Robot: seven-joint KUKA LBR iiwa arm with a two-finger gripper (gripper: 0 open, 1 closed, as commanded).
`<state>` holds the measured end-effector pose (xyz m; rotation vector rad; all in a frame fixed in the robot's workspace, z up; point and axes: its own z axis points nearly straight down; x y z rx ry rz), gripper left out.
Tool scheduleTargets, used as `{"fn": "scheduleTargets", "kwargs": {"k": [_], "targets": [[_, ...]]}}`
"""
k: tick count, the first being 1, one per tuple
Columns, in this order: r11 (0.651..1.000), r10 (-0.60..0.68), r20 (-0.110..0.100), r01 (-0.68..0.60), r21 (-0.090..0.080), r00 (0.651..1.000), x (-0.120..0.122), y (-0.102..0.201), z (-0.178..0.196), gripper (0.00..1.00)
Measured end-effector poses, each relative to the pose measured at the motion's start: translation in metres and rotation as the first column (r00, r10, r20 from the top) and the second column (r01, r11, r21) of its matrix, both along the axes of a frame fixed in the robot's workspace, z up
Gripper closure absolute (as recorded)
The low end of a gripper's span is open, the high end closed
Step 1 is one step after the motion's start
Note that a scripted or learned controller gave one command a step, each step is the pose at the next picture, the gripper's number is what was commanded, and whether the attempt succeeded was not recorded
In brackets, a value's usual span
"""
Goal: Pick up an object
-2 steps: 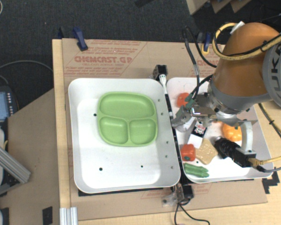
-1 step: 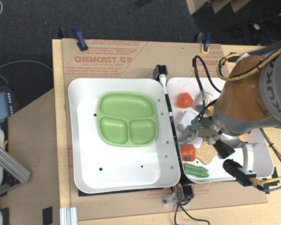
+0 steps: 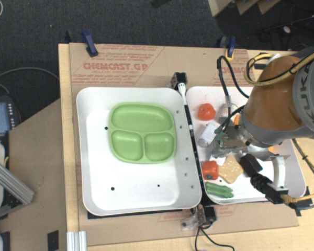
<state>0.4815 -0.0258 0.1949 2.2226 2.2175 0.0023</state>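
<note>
My gripper (image 3: 220,146) hangs low over the middle of the right bin (image 3: 298,174), under the grey and orange arm. Several small things lie around it. A red round piece (image 3: 206,111) sits at the far end of the bin. A white piece (image 3: 206,135) lies just left of the gripper. Closer to the near edge are a red piece (image 3: 210,169), a tan flat piece (image 3: 230,170) and a green pod (image 3: 220,190). The arm hides the bin's right half.
The left bin (image 3: 94,171) holds a green divided plate (image 3: 142,132). A black divider rail (image 3: 189,135) runs between the two bins. Blue clamps (image 3: 89,43) grip the bench's far edge.
</note>
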Motion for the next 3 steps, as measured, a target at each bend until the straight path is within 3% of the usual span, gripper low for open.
{"fn": "scheduleTargets", "kwargs": {"k": [1,2,3], "targets": [[1.000,0.009,-0.007,-0.009,0.004,1.000,-0.003,0.065,-0.011,1.00],[1.000,0.004,0.002,-0.004,0.001,1.000,-0.002,0.071,0.021,1.00],[1.000,0.013,0.005,-0.013,0.005,1.000,0.017,0.153,0.071,1.00]]}}
